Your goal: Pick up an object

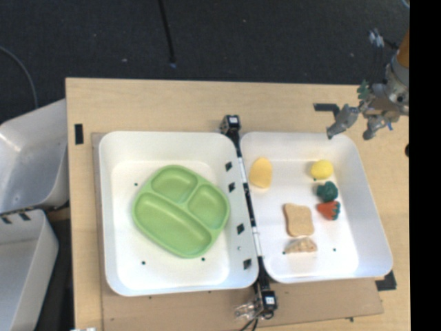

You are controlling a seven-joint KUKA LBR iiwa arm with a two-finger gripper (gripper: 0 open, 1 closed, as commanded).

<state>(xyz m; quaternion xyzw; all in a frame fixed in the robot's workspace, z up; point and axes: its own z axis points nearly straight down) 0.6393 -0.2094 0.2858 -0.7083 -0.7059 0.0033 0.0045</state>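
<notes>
The right bin (358, 257) holds several toy foods: a pale yellow oval piece (260, 172), a small yellow round fruit (321, 169), a dark green piece (327, 190), a red piece (328, 209), a tan bread slice (298, 219) and a beige crumbly lump (301, 246). My gripper (355, 127) hangs over the bin's far right corner, above and to the right of the yellow fruit. Its two fingers are spread, so it is open, with nothing between them.
The left bin (114, 267) holds a green divided plate (180, 210). A black-clipped divider (242, 205) runs between the two bins. White equipment (27, 157) stands off the bench's left side. Bare wood bench (172, 105) lies behind the bins.
</notes>
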